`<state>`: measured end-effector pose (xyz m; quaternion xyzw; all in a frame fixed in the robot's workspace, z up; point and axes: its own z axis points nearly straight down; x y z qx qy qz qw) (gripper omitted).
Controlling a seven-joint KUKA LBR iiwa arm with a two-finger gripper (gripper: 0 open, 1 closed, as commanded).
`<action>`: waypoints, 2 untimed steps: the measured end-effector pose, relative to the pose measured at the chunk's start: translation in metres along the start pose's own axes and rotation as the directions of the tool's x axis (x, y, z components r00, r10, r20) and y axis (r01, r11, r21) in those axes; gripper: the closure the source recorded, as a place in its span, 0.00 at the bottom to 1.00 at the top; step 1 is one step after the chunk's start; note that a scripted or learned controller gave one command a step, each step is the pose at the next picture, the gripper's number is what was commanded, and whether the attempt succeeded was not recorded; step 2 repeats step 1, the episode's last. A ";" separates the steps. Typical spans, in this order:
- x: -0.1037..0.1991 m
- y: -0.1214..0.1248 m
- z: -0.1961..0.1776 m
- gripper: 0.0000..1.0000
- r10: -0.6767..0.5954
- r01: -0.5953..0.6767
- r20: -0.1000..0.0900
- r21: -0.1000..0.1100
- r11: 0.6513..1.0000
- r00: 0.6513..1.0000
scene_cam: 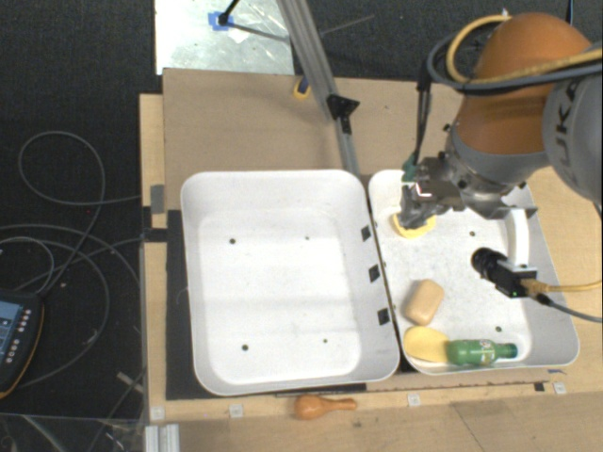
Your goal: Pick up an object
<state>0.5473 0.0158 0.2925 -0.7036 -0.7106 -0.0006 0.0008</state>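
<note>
Brown bench top (245, 121) under the camera, dark carpet all round it, loose cables (66, 205) curling across the floor on the view's left. Two white bins sit rim to rim. The left bin (273, 271) is all open white floor, wall to wall, plenty of room there. A grey pole (316, 64) slants down from the top and ends just behind the seam where the two bins meet.

Over to the right bin (452, 252), where it is tighter. The arm (518, 83) comes in from the right, and the gripper (414, 207) is down low in the far left corner, close to the dividing wall. Right beneath it, a flat yellow piece (417, 228) lies on the bin floor, peeking out below the tip. Spread or closed? Cannot tell from this angle.

Along the near edge, a tan block (424, 301) sits by the left wall. Just in front of it are a yellow lump (423, 345) and a green bottle (480, 351) lying on its side against the near rim. Bare floor between them and the corner. Outside the bins, an orange-brown pear-shaped thing (325, 405) rests on the bench's near edge.
</note>
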 end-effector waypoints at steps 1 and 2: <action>0.049 -0.027 0.015 1.00 0.000 0.000 0.000 0.001 1.000 1.000; 0.049 -0.027 0.015 1.00 0.000 0.000 0.000 0.001 1.000 1.000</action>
